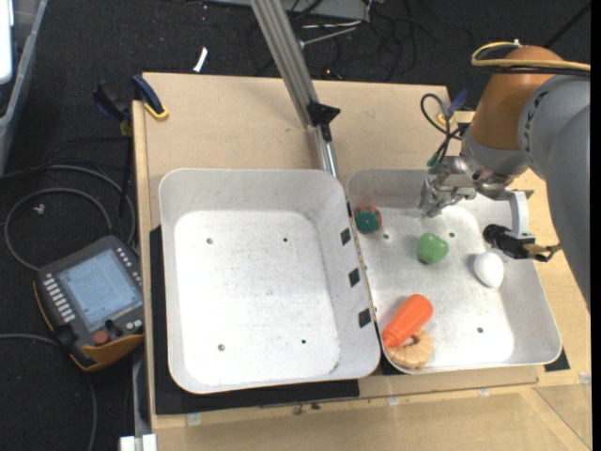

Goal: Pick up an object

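**Gripper hangs over the right bin, objects spread below and beside it**

The gripper (434, 203) sits above the far part of the right bin (526, 346), at the end of the grey arm (554, 130) with its orange band (507, 101). Whether it is spread or closed cannot be told from this slanted view, and nothing is seen gripped in it.

Just below the gripper, toward the camera, lies a green round object (432, 248), apart from the tool and with no clear long axis. To the gripper's left, near the bin's left wall, rests a small teal and orange ball (367, 219). To its right and nearer the camera lies a white egg-shaped object (488, 269), just beside a black fixture (502, 241) on the arm's side.

Well away from the gripper, at the near left corner of the same bin, an orange carrot-shaped object (408, 318) lies with its long axis on a diagonal, one end toward the near left corner, the other up and right toward the bin's middle. Its lower end touches a tan round object (413, 350).

The left bin (188, 195) lies well to the gripper's left.
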Controlling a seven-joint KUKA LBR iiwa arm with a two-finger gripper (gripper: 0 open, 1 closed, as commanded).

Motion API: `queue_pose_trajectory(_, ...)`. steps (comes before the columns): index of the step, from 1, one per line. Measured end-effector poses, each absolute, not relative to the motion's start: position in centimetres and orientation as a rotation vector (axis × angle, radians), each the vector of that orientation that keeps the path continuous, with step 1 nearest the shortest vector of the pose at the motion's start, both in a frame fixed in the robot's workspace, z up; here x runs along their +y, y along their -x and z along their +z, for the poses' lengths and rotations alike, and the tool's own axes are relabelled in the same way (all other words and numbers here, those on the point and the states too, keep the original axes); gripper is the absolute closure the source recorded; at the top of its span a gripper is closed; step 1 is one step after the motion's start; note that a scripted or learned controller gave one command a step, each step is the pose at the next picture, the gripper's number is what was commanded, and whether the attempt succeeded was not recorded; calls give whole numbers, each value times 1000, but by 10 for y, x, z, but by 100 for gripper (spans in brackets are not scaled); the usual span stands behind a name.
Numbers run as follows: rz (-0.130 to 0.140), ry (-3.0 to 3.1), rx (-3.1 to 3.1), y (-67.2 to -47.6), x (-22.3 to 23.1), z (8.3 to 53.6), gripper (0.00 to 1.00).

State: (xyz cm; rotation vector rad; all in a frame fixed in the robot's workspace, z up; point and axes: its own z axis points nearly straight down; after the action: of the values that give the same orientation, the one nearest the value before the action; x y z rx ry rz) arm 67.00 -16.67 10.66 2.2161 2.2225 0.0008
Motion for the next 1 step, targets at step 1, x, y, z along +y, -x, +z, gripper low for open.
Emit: queue_pose_trajectory(1, 5, -2219, 2216, -666, -168, 152, 100)
